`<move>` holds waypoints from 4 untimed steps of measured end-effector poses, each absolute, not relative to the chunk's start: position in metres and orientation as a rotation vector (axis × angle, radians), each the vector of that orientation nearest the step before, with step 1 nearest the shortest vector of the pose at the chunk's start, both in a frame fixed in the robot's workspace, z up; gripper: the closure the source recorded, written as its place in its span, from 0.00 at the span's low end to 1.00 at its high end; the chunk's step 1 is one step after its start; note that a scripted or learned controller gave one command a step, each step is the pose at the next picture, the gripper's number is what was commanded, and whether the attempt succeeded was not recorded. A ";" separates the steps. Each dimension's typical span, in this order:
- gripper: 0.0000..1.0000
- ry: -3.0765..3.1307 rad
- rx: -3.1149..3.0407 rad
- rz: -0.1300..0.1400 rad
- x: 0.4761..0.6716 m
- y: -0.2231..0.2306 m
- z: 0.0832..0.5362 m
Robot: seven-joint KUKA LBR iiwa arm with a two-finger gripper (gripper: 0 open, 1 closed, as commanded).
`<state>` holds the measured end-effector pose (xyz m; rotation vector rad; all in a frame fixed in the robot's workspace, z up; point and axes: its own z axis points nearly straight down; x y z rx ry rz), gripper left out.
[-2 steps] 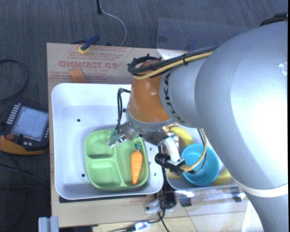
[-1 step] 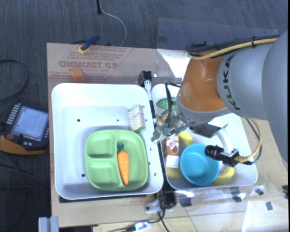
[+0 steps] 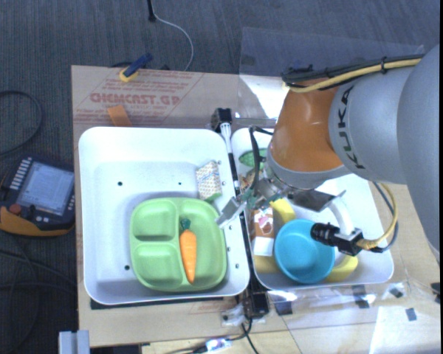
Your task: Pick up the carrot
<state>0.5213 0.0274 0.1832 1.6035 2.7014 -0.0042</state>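
We count two shallow white bins side by side on the tabletop (image 3: 96, 87), which a printed cardboard sheet covers: a left bin (image 3: 103, 168) and a right bin (image 3: 376, 268). One carrot (image 3: 188, 254), orange with a small green top, lies lengthwise in the long right compartment of a green divided plate (image 3: 151, 245); the plate sits low in the left bin, has three compartments and looks like smooth moulded plastic. One small patterned packet (image 3: 208, 180) lies just above the plate near the dividing wall.

In the right bin we note one round blue cup (image 3: 303, 251), a yellow object (image 3: 283, 211) partly beneath it, and a small printed item (image 3: 262, 222) beside the wall.

One grey arm (image 3: 384, 131) with an orange band covers much of the right bin. The gripper (image 3: 236, 206) reaches over the dividing wall, just beside the plate's upper right corner, apart from the carrot. We cannot tell how the jaws stand.

One handheld pendant (image 3: 33, 195) rests on the carpet at left.
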 end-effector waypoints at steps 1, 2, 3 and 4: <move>0.00 2.820 1.377 -0.005 0.590 -0.060 0.210; 0.00 2.935 1.104 -0.004 0.645 -0.088 0.242; 0.00 3.024 0.777 -0.002 0.635 -0.110 0.418; 0.00 3.105 0.530 -0.001 0.583 -0.081 0.288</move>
